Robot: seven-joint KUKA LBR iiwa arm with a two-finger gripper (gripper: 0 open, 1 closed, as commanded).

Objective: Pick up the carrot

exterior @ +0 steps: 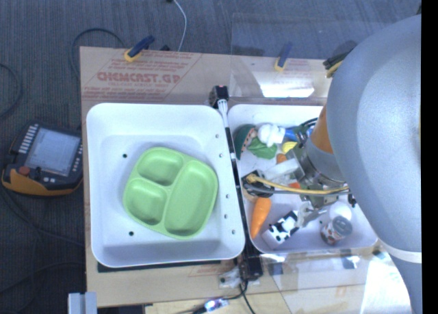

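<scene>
Frankly, we cannot tell how the fingers [311,204] stand, since the grey arm [380,135] covers much of the right bin [241,118] and blurs into wrist cabling. Just left of them we see the carrot [259,215] lying in that bin, near its left wall, beside a black-and-white cow toy [281,229]. Toys behind the wrist are partly hidden. Across the divider, the left bin [102,169] holds a green divided plate [171,191].

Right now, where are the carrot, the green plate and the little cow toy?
carrot [259,215], camera view, middle of its orange body.
green plate [171,191], camera view, ridge between its compartments.
cow toy [282,228], camera view, its spotted body.
</scene>
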